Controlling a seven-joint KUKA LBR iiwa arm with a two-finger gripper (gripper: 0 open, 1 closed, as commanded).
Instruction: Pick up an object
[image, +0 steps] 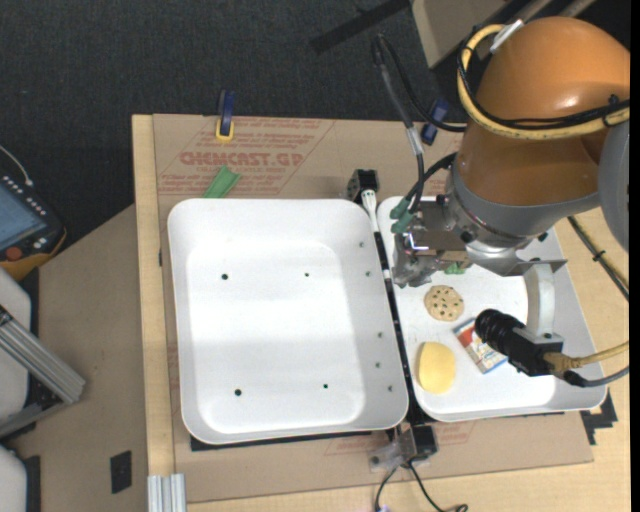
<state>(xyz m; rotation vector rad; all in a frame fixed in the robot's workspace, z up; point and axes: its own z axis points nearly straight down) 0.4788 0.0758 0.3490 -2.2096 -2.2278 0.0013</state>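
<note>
Cookie, round and pale with dark chips, is seen lying flat in the bin on the view's right. Just below it in the picture rests a yellow oval piece. Beside that lies a small red, white and blue box, partly hidden by the robot's own hardware.

The gripper is positioned low over the far left corner of that same bin, near the wall shared with the bin on the view's left. It sits just above the cookie in the picture and apart from it. Whether the gripper is spread or pressed together cannot be told, as the large orange and grey wrist covers much of it.

Nothing is seen to be carried. The task is judged to be not yet done: all three things lie on the bin floor, and a grasp and a lift are left.
</note>
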